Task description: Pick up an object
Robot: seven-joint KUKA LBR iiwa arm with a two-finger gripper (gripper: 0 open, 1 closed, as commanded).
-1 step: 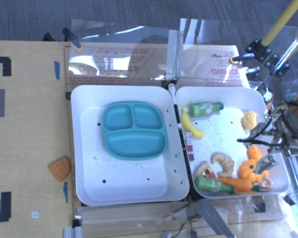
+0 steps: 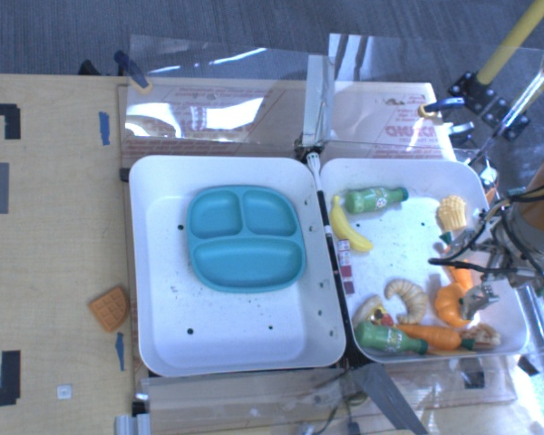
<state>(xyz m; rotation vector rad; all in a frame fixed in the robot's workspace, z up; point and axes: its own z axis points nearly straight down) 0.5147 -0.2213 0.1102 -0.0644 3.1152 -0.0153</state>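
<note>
The gripper (image 2: 476, 288) hangs low over the right edge of the right bin (image 2: 408, 178), tangled in dark cables, just above an orange pepper (image 2: 450, 304). How far it is open I cannot tell; the cables and blur hide that, and nothing can be seen held in it.

The objects to pick from all lie in that bin. A green bottle (image 2: 374, 198) and a banana (image 2: 346, 229) sit at the upper left, a corn cob (image 2: 451, 214) at the upper right. Along the lower edge, packed close, are a croissant (image 2: 408, 297), a second green bottle (image 2: 385, 337), a carrot (image 2: 431, 335) and the pepper. The left bin (image 2: 163, 333) carries a blue divided plate (image 2: 245, 238), and a waffle (image 2: 110, 308) lies on the table (image 2: 45, 243) outside it.

The risk here is crowding. The pepper touches the carrot and sits near the bin wall, so a closing gripper may catch two things, push the round pepper aside, or strike the wall. The smooth, curved pepper may also slip out as it lifts. Loose cables could snag on the bin rim.
</note>
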